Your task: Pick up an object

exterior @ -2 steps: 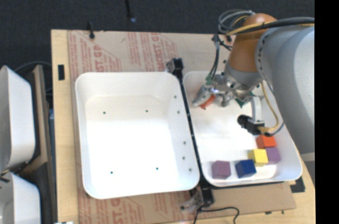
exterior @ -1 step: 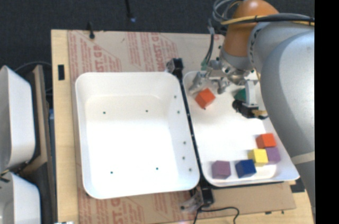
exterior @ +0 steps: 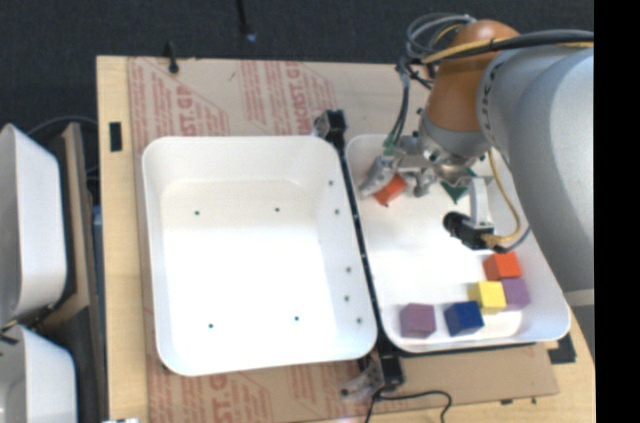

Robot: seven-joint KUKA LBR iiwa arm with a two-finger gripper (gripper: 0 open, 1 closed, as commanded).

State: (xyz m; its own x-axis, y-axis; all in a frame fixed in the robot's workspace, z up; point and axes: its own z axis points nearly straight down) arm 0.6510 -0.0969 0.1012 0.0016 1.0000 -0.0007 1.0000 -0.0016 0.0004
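Observation:
My gripper (exterior: pixel 400 179) hangs over the far left part of the right bin (exterior: pixel 430 251), below the arm's orange band. A small orange-red block (exterior: pixel 388 192) shows right at the gripper's lower left edge, touching or just under it. The view does not settle whether the block is held. Several other blocks lie at the bin's near right corner: an orange one (exterior: pixel 503 265), a yellow one (exterior: pixel 491 295), a small purple one (exterior: pixel 517 291), a blue one (exterior: pixel 463 317) and a larger purple one (exterior: pixel 418 319).
The left bin (exterior: pixel 250 251) sits beside the right one, with their walls meeting along a ridge (exterior: pixel 358 241). The grey arm (exterior: pixel 545 141) covers the right bin's far right side. A black cable (exterior: pixel 470 229) hangs from the wrist.

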